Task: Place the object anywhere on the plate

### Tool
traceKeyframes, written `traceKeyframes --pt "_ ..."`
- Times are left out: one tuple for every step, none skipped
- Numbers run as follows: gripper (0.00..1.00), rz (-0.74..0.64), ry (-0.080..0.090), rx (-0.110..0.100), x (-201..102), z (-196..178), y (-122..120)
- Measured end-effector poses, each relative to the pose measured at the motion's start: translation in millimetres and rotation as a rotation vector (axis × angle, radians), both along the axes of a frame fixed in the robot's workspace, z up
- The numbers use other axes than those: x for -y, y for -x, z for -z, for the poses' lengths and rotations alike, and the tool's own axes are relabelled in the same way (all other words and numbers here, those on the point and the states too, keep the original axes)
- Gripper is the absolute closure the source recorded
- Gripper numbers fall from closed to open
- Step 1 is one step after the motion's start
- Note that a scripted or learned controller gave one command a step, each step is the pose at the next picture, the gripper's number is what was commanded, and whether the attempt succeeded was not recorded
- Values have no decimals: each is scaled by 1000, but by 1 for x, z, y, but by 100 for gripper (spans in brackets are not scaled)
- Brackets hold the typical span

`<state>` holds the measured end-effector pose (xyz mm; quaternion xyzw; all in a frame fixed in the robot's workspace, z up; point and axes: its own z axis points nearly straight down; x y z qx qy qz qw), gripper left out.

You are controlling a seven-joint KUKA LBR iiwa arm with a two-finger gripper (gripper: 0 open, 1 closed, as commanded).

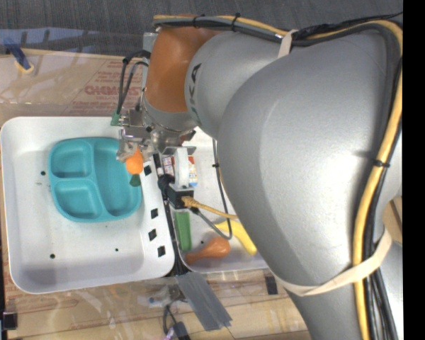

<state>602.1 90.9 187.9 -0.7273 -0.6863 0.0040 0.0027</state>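
Gripper [132,154] at the right rim of the teal plate [78,163]. The fingers are nearly closed, and a small orange object [133,163] shows pinched between their tips; its green end points away from the gripper, so that its long axis runs roughly along the plate's right rim rather than across it. The object is seen over that rim, partly above the plate's large right-hand compartment and partly off the plate's edge. The open body of the plate, with its two smaller compartments, lies wholly on the far side of the object from the arm [304,154], which reaches in from beyond the plate's right. The governing relation is therefore lateral: a release here would probably catch the rim, whereas a short carry inward from the rim, toward the plate's middle, should put the object clear of the edge. The plate rests in the left bin [28,246]. Further right of the plate, past the bin wall, lie a green object [182,230] and a tan-orange one [211,247], well apart from the gripper.
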Motion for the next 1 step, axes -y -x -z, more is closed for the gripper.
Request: traceKeyframes --pt "0 0 0 0 0 0 0"
